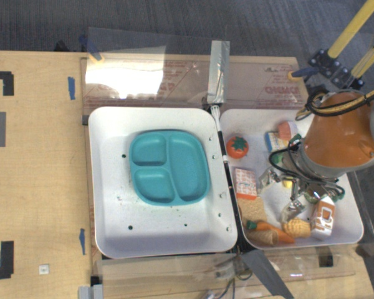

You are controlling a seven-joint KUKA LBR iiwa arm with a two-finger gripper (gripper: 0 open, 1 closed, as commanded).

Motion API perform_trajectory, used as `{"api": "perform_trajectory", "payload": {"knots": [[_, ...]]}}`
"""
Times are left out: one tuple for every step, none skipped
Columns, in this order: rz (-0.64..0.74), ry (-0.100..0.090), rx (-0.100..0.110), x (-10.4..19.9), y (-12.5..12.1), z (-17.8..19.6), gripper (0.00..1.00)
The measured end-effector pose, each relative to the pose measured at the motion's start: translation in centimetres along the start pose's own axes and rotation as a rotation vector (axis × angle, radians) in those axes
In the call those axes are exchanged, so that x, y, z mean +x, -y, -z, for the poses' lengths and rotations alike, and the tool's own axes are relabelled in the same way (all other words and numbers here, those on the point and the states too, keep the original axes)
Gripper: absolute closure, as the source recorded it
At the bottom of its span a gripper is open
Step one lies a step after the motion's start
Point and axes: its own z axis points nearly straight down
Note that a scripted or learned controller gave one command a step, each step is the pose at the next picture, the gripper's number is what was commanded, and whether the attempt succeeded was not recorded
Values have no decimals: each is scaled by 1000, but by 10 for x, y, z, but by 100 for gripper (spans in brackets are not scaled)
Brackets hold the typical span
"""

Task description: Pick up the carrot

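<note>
The carrot (272, 232), orange with a green top at its left end, lies along the front wall of the right bin (352, 229). My gripper (297, 202) hangs under the orange wrist band over the middle of that bin. It is just above and to the right of the carrot and apart from it. Nothing is visibly held. The arm's body hides part of the bin's right side.
Close around the carrot are a yellow corn cob (297, 228), a small carton (324, 217), a tan cracker (255, 210) and a red-and-white packet (245, 183). A tomato-like toy (237, 146) and a can (284, 132) lie further back. The left bin (106, 136) holds a teal divided plate (170, 167).
</note>
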Motion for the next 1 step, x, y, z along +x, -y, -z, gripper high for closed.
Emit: {"api": "perform_trajectory", "payload": {"knots": [[415, 0, -2, 14, -23, 44, 0]]}}
